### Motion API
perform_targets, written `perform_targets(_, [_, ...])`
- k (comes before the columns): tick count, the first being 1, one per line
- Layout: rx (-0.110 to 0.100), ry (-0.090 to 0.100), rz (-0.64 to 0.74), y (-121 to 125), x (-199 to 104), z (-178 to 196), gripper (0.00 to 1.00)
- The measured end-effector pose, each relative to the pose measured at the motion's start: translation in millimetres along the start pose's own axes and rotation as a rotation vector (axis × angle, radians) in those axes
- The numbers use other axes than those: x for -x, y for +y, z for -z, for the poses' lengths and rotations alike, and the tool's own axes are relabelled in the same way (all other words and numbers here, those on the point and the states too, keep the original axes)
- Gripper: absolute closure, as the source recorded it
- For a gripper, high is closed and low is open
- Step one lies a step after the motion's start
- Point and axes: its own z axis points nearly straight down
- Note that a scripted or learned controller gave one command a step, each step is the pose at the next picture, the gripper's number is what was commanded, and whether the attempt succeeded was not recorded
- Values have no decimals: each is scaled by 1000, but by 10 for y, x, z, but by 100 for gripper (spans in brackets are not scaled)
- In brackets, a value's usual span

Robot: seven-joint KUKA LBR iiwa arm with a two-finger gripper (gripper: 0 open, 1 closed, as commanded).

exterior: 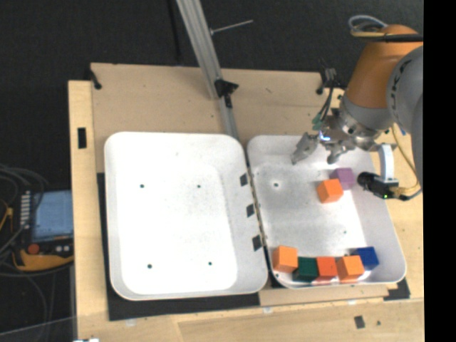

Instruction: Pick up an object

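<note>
My gripper point(320, 150) hangs over the far end of the right bin point(299, 223), open, with its two fingers point(304, 147) spread wide and nothing between them. Just below and to its right lie an orange cube point(329, 190) and a small purple cube point(345, 177), touching or nearly touching each other. Along the bin's near rim sits a row of cubes: an orange one point(286, 258), a green one point(307, 268), two more orange ones point(326, 266) point(350, 266) and a blue one point(367, 256).
The left bin point(171, 212) lies beside the right one, with small black clips along the seam between them. A slanted metal rail point(206, 48) runs down from the top to the bins' far edge. A black cable fitting point(377, 182) hangs by the bin's right rim.
</note>
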Motion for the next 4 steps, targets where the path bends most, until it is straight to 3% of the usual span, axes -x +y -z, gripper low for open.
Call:
perform_targets(1, [0,1,5,26,-70,-480,0])
perform_targets(2, [9,1,4,46,-61,-331,100])
perform_targets(4, [13,1,8,95,-108,949,100])
